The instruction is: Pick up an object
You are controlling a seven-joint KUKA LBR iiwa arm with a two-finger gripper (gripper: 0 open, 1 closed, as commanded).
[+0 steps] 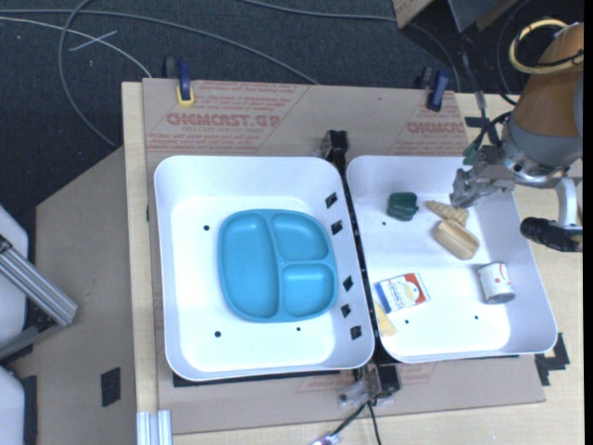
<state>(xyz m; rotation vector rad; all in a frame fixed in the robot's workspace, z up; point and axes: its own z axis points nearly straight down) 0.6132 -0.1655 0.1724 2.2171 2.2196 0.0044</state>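
arm (547, 109) enters from the right edge, orange band uppermost, grey wrist below it. wrist angles down and to the left. gripper (466, 193) points downward at the arm's left end, low over the right side of the view.

A robotics lab: clamped board (278, 109), white bins (176, 248), loose cables (111, 26).

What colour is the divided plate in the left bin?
Light blue divided plate, clearest in the camera view.

A blue divided plastic plate (277, 265) lies in my left white bin (176, 248); a small silver can (496, 282) lies in the right white bin (528, 327).
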